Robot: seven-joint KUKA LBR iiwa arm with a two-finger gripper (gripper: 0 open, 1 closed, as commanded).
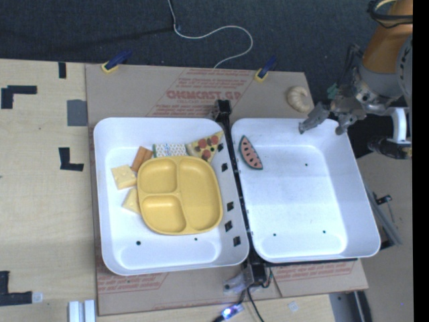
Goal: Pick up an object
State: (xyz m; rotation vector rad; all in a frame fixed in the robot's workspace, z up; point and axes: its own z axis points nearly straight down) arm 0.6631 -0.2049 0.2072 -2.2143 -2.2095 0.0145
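Observation:
My gripper (324, 121) hovers over the far right corner of the right bin (348, 247), its two dark fingers spread apart with nothing between them. A watermelon slice toy (251, 153) lies at the right bin's far left, well left of the gripper. The left bin (107, 180) holds a yellow divided plate (179, 194). Behind and beside the plate lie a pizza slice toy (206, 145), a brown cracker-like piece (141, 157) and pale yellow cheese-like pieces (123, 176).
A beige rounded object (300, 98) rests on the cardboard just beyond the right bin's far edge, close to the gripper. A white cable (214, 33) loops across the dark floor behind. Blue and yellow clips (266, 66) pin the cardboard's far edge.

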